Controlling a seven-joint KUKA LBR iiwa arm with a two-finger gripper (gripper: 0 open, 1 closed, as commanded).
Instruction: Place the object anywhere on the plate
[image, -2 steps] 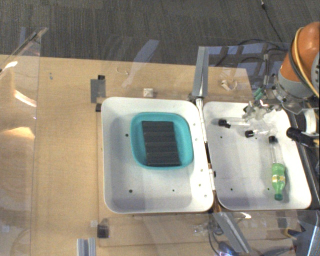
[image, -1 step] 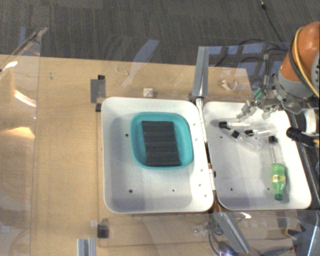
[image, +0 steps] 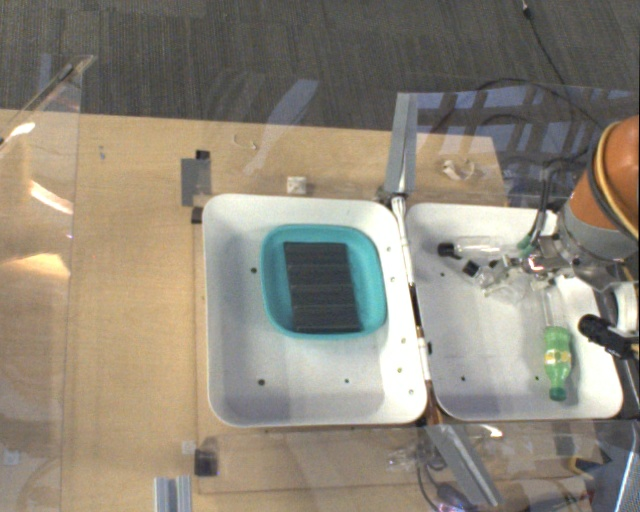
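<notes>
A small green bottle (image: 556, 360) lies in the near right corner of the right bin (image: 480, 350). In the left bin (image: 235, 350) sits a teal square plate (image: 273, 270) with a dark ridged pad (image: 320, 288) lying on it. My gripper (image: 458, 257) hovers over the far left part of the right bin, well to the left of and beyond the bottle. Its two dark-tipped fingers (image: 446, 248) point left, stand apart, and have nothing between them. The arm's orange band (image: 618, 175) is at the right edge.
A grey bar (image: 402, 150) rises behind the seam between the two bins. On the wooden bench behind the left bin stand a small pale cube (image: 296, 184) and a black clamp (image: 198, 180). Cables (image: 520, 95) run at the back right.
</notes>
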